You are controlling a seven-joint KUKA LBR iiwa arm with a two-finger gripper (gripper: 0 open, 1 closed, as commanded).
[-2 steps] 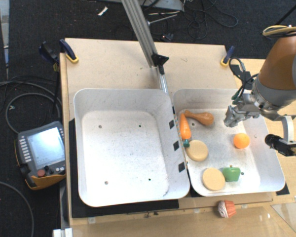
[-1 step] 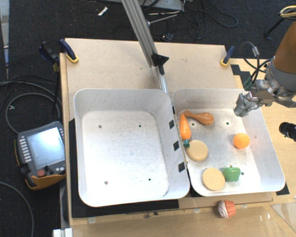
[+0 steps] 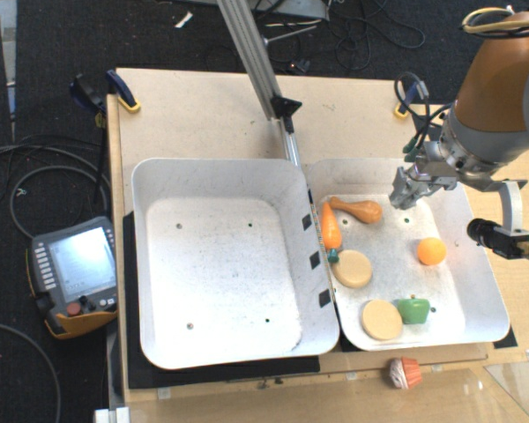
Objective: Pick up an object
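from the camera above the bench (image 3: 203, 104), the gripper (image 3: 407, 188) hangs over the back of the right bin (image 3: 476, 271), just beside the drumstick (image 3: 357, 209) and well short of the other toys. whether its fingers are parted or closed cannot be told from this slant; nothing shows between them, so no grasp seems made yet. the things to pick lie loose in that bin: a carrot (image 3: 331, 229) against the dividing wall, a tan disc (image 3: 353, 269) below it, an orange ball (image 3: 432, 251) toward the right, a second disc (image 3: 383, 319) touching a green pepper (image 3: 413, 309) near the front rim. the left bin (image 3: 159, 183) sits alongside. a small pink thing (image 3: 405, 374) lies on the bench outside the bins. the drumstick looks the likeliest target, being nearest.
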